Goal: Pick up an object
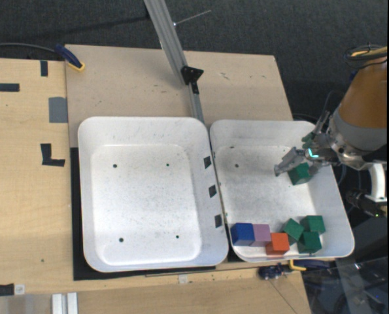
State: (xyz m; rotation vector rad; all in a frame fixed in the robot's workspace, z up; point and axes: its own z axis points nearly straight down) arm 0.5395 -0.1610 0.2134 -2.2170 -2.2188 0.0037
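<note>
My gripper (291,167) hangs over the upper right part of the right bin (259,142), reaching in from the right. A green block (301,174) sits right at the gripper, just below and touching its grey tip. Whether the block is held or lies on the bin floor under the gripper is unclear. Along the bin's front edge lie a blue block (242,233), a lilac block (261,233), an orange block (279,242) and three more green blocks (305,231).
The left bin (96,175) stands beside the right one, with a raised rim between them. A slanted metal bar (171,38) runs from the top of the view to a black clamp (191,75) behind the bins. Wooden bench surrounds both bins.
</note>
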